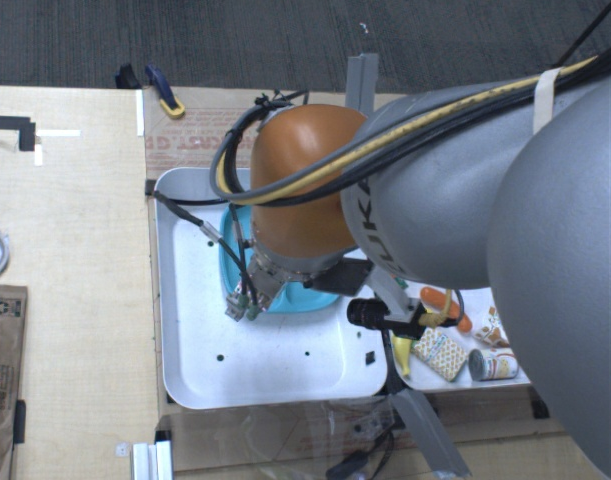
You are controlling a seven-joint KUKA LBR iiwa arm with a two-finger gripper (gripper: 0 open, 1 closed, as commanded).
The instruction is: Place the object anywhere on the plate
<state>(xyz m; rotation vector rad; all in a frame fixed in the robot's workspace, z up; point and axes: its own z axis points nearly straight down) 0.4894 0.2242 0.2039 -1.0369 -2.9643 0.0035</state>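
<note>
A light blue plate lies in the left white bin, mostly hidden under the arm's orange band and wrist. Its left rim shows as a thin blue strip beside the wrist. The gripper hangs low over the plate's left edge, close to the bin floor. Cables run down to it along the wrist. I cannot make out any object at the gripper's tip.
The right bin holds an orange item, a yellow banana-like piece, a patterned box and a small can. The big grey arm covers most of that bin. A blue-and-yellow clamp sits at the bench's back.
</note>
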